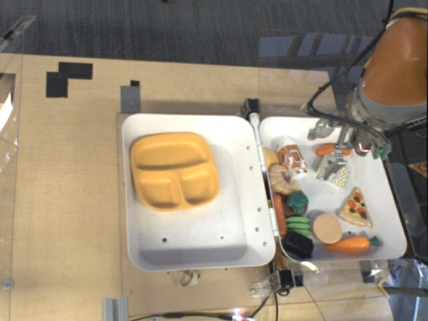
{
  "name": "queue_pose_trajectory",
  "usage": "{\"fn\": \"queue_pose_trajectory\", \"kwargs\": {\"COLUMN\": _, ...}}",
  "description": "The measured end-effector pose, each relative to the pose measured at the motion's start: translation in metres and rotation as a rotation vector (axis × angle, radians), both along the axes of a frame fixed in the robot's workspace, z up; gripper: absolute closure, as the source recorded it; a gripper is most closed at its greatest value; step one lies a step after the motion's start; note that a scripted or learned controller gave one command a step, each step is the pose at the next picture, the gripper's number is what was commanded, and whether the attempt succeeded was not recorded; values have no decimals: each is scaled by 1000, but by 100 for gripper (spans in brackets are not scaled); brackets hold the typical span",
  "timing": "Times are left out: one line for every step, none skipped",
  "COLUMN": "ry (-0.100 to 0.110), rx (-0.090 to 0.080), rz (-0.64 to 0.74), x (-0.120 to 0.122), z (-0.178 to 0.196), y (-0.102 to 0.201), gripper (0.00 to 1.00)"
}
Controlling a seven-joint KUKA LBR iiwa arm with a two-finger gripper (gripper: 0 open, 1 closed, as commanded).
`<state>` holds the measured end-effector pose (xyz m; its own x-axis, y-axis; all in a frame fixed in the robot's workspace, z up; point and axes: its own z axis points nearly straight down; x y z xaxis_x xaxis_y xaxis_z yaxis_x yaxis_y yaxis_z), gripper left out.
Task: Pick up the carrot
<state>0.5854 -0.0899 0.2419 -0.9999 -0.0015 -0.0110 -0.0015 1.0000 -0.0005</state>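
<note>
The carrot (348, 245) is orange with a green top at its right end. It lies flat near the front edge of the right bin (391, 202), just right of a round tan disc (327, 228). My gripper (336, 158) hangs over the back part of that bin, well behind the carrot and apart from it. It sits above a small orange-red piece (326, 150) and a pale speckled piece (338, 176). Nothing of the carrot is near it. The arm's orange band (400, 52) rises at the upper right.
A pizza slice (354, 208), green broccoli (296, 201), green pod (299, 224), black item (299, 245), small orange-white carton (292, 159) and a red sausage (278, 216) crowd the right bin. The left bin (144, 246) holds a yellow divided plate (175, 169).
</note>
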Motion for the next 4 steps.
{"fn": "queue_pose_trajectory", "kwargs": {"ry": 0, "rx": 3, "rz": 233, "x": -7, "z": -5, "y": 102, "gripper": 0}}
{"fn": "queue_pose_trajectory", "kwargs": {"ry": 5, "rx": 4, "rz": 229, "x": -9, "z": -58, "y": 166, "gripper": 0}}
{"fn": "queue_pose_trajectory", "kwargs": {"ry": -2, "rx": -1, "rz": 481, "x": 44, "z": -54, "y": 184, "gripper": 0}}
{"fn": "queue_pose_trajectory", "kwargs": {"ry": 4, "rx": -1, "rz": 677, "x": 63, "z": -130, "y": 203, "gripper": 0}}
